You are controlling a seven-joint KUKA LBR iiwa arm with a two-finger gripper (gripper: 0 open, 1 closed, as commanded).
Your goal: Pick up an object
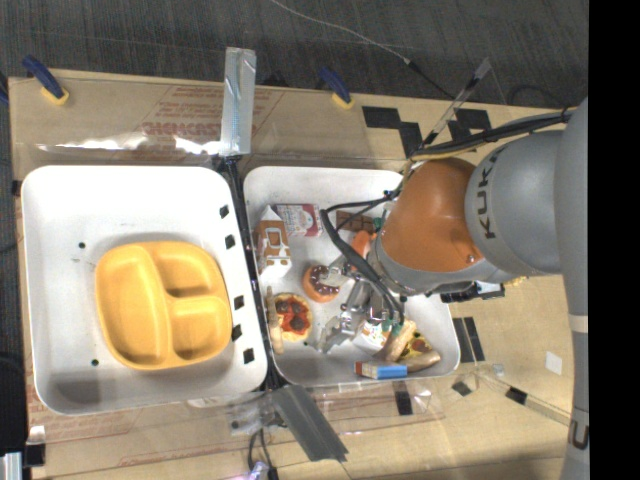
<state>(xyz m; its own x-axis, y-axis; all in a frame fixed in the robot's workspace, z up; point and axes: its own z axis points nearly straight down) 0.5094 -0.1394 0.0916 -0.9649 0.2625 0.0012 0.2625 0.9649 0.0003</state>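
The right bin [300, 180] holds several small toy food items. A brown donut [321, 282] lies near its middle, and a pizza slice [289, 315] rests by the left wall. A small brown box [274, 244] and a red-and-white packet [299, 218] sit toward the back. A blue and orange stick [382, 370] lies along the front wall, with a tan bread-like piece [412, 347] just behind it. My gripper [340, 332] hangs low in this bin, right of the pizza slice and below the donut. The orange wrist band [430, 223] hides the bin's right part.
The left bin [60, 193] carries a yellow divided plate [162, 303]. A black divider [243, 268] runs between the two bins. Cables [350, 230] loop off the wrist over the right bin. Brown cardboard [130, 103] surrounds both bins.
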